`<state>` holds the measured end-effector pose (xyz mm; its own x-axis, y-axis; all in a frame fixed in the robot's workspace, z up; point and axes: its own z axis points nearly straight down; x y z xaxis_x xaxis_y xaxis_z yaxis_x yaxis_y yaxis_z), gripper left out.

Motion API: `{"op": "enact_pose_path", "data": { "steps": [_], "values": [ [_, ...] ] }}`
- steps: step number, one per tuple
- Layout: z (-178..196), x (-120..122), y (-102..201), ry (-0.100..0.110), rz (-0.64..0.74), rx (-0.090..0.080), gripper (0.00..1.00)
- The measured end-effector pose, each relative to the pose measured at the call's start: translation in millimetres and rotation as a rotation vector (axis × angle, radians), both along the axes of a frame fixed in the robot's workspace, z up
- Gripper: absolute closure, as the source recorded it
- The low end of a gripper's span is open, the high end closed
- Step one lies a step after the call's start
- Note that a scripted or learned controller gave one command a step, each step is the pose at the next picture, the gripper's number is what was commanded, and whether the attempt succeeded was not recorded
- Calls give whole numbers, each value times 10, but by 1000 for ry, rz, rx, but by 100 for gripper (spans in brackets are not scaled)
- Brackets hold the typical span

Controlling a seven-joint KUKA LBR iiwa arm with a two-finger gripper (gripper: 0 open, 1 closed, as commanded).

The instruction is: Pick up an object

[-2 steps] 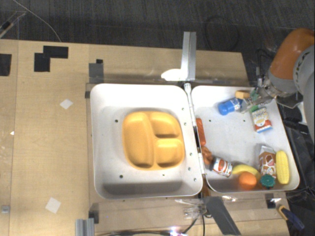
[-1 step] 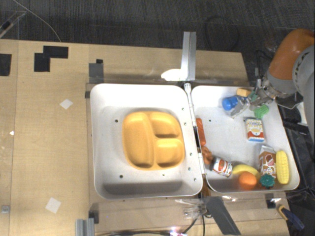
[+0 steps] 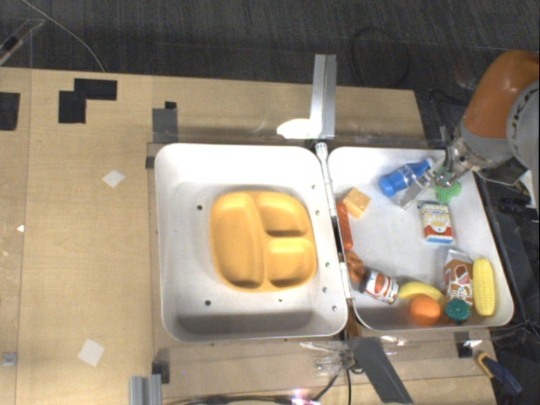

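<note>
My gripper (image 3: 440, 176) hangs over the far right part of the right bin (image 3: 396, 243), reaching in from the right under the orange-banded wrist (image 3: 498, 99). It is just right of a blue bottle (image 3: 402, 180) that lies on its side, and right above a small green object (image 3: 449, 191). A small red and white carton (image 3: 436, 223) lies just in front of it. Whether it touches the bottle or the green object is unclear.
The right bin also holds a cheese wedge (image 3: 357, 202), an orange stick (image 3: 344, 226), a can (image 3: 381, 287), a banana (image 3: 419, 291), an orange (image 3: 425, 310), a corn cob (image 3: 483, 287) and a packet (image 3: 456, 275). A yellow divided plate (image 3: 260, 238) lies in the left bin (image 3: 181, 226).
</note>
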<state>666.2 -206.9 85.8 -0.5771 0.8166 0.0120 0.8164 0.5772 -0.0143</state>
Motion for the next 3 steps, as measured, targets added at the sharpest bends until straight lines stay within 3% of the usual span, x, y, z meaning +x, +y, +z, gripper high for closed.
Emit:
{"op": "enact_pose_path", "data": {
  "steps": [1, 2, 3],
  "values": [
    [21, -394, 1107, -29, 69, 2, 0],
    [1031, -507, 912, -31, 68, -4, 0],
    [1464, -444, 898, -23, -153, -4, 0]
  ]
}}
